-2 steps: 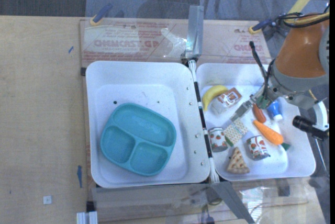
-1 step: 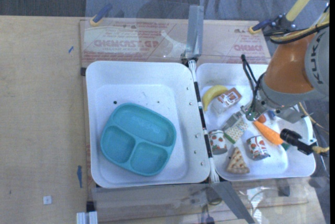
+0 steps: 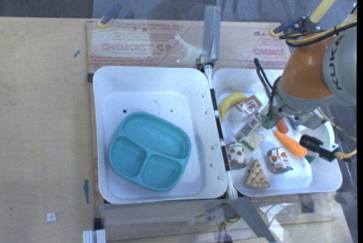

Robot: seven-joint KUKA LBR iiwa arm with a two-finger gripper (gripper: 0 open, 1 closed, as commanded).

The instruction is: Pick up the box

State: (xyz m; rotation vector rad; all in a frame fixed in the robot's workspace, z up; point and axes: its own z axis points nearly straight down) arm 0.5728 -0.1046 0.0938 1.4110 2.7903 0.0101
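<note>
Box [image 3: 252, 135] and gripper [image 3: 267, 121] are very close together. The box is small, with green and white spots. It lies tilted near the middle of the right bin [image 3: 326, 179]. The gripper is just above the box's top right corner and looks like it touches it. The dark gripper parts blend together, so I cannot tell if the gripper is open or closed. The box is not lifted; it lies on the bin floor.

Just above the box is a small red and white pack [image 3: 249, 105]. Up and to the left of the box is a yellow banana [image 3: 231, 103], near the bin's left wall. Just below and left of the box is a little can [image 3: 236, 155] with a red and white label. Below and to the right of the box is a second can [image 3: 278, 159] like it. Right under the box, past the cans, is a pizza slice toy [image 3: 257, 175]. To the right of the box lies an orange carrot [image 3: 290, 144].

Above and to the right of the box is the grey arm [image 3: 309, 74] with its orange band.

Far to the left of the box is the left bin [image 3: 102, 122]. A teal plate [image 3: 149, 150] with three parts rests in it.
</note>
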